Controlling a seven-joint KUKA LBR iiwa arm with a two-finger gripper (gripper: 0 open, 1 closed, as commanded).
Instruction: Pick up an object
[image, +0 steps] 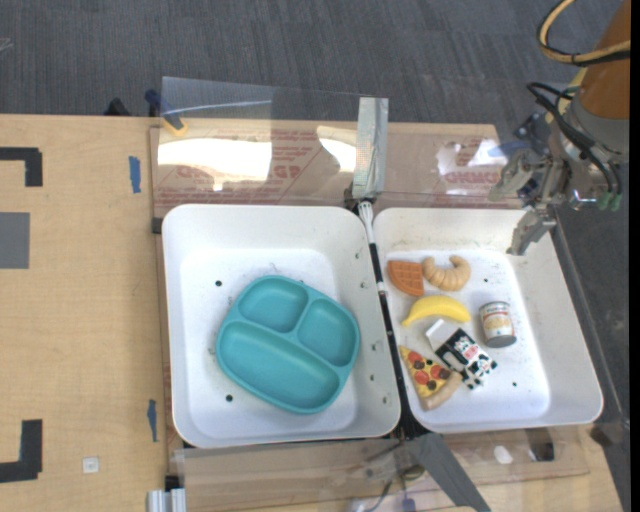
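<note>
Here gripper (530, 232) hangs over right bin's (575, 380) far-right corner.

Teal plate (288, 345), toy food (445, 330), bins (190, 240)

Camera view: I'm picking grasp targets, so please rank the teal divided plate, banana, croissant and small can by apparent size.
1. teal divided plate, by far the largest
2. banana
3. croissant, only slightly smaller than the banana, so that pair is close
4. small can
</note>
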